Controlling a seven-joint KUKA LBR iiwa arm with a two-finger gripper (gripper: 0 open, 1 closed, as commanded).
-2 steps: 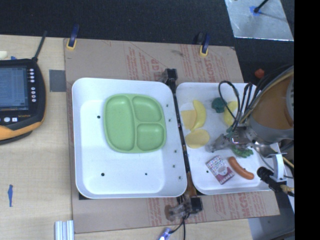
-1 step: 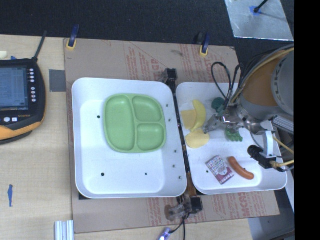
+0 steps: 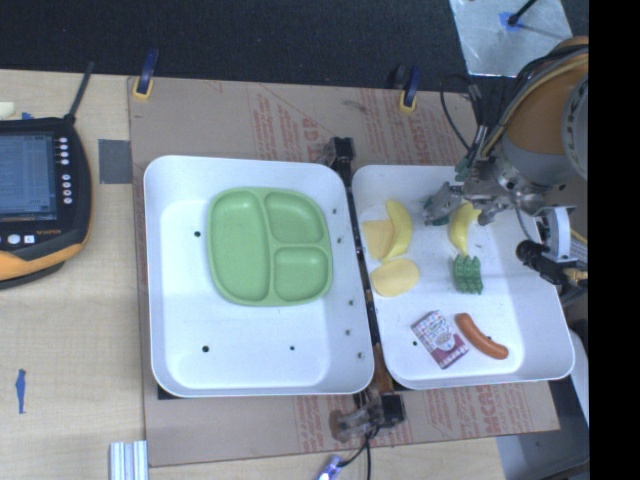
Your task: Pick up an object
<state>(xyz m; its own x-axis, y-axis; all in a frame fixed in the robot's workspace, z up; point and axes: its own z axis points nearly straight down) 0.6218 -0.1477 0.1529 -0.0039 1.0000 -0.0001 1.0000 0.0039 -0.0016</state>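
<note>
The surface (image 3: 90, 368) under me carries two white bins: the left bin (image 3: 180, 298) holds a green divided plate (image 3: 268, 245), and the right bin (image 3: 540, 353) holds the small things I might take. My arm (image 3: 548, 118) comes in from the right, and it hangs over the far part of the right bin. My fingers (image 3: 462, 206) sit low there, right over a small yellow banana-shaped piece (image 3: 460, 230); part of it pokes out just below them, towards the near side. Whether I have closed on it or am merely above it, I cannot tell, since my own wrist covers the tips.

That piece is the nearest candidate. Its long axis seems to run roughly from far to near, so I judge a grip across its narrow width would suit best.

Close by lie a green ridged block (image 3: 467, 273) just nearer, yellow slices (image 3: 388, 233) to the left, then a sausage (image 3: 482, 336) and a little patterned packet (image 3: 439, 338) at the near edge.
</note>
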